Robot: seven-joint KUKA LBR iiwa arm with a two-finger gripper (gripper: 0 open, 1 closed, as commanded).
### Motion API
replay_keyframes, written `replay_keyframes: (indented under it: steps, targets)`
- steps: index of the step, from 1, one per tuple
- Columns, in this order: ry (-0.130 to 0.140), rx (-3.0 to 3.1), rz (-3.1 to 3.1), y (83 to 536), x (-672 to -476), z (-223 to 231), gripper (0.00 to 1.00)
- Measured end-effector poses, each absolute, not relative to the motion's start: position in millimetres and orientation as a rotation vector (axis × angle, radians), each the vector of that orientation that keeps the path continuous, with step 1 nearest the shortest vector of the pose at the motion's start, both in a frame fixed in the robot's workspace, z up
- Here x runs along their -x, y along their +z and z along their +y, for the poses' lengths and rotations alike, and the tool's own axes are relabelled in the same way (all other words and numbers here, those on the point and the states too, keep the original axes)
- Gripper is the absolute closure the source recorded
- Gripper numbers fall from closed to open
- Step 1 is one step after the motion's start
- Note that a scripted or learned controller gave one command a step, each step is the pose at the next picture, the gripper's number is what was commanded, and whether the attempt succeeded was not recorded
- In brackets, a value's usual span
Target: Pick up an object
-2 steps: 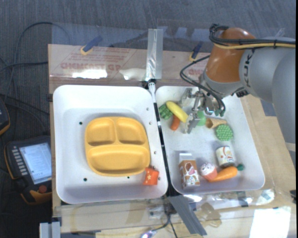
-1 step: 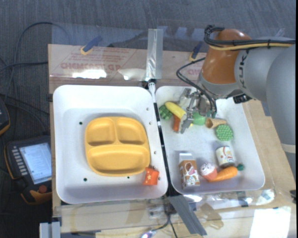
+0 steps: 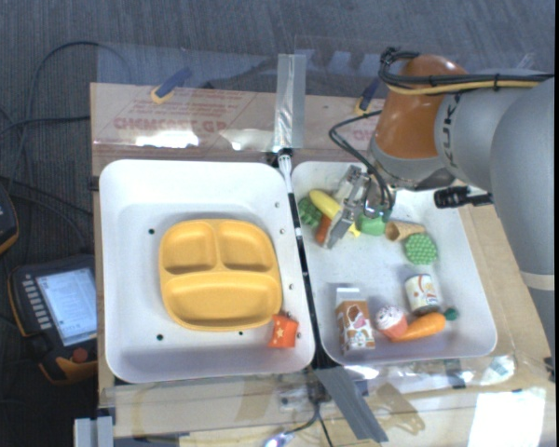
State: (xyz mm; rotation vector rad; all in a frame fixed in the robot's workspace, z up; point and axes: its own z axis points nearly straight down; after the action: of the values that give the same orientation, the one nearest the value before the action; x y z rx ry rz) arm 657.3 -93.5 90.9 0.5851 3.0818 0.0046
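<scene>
- Camera view, from above the bench: your grey arm with the orange band reaches in from the right, and its two-finger gripper (image 3: 347, 214) hangs low over the top-left corner of the right-hand shallow white bin (image 3: 475, 277).
- You cannot tell from this angle how far the gripper is open, or whether anything is caught in it; treat the pick as not yet made.
- Nearest candidates lie in a tight cluster at the gripper: a yellow banana-shaped toy (image 3: 322, 202), a green leafy toy (image 3: 309, 214) against the bin's left wall, and a small orange-red piece (image 3: 323, 232) just below.
- To do this step well, you would likely want to settle on one piece, centre over it and descend straight; crowding here risks a pinch between two toys or a scrape on the wall.
- Easier targets sit apart: one green dotted ball (image 3: 420, 248) with a tan cone (image 3: 405, 229) beside it.
- Count along the bin's lower edge: one small brown-and-white carton (image 3: 353, 321), one white-and-red rounded toy (image 3: 389, 318), one small can (image 3: 422, 292), one orange carrot (image 3: 421, 326).
- Left-hand white bin (image 3: 130, 343) holds one yellow three-compartment plastic plate (image 3: 220, 274) and one small orange-red block (image 3: 282, 331) near its lower-right corner.
</scene>
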Motion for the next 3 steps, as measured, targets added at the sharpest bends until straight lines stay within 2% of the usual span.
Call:
replay_keyframes:
  steps: [1,2,3]
  targets:
    - [0.006,-0.738,3.038,90.5,-645.2,-96.7,0.0]
    - [0.007,-1.164,2.903,90.6,-635.5,-96.6,0.0]
    - [-0.001,-1.161,2.902,101.3,-635.9,-97.5,1.0]
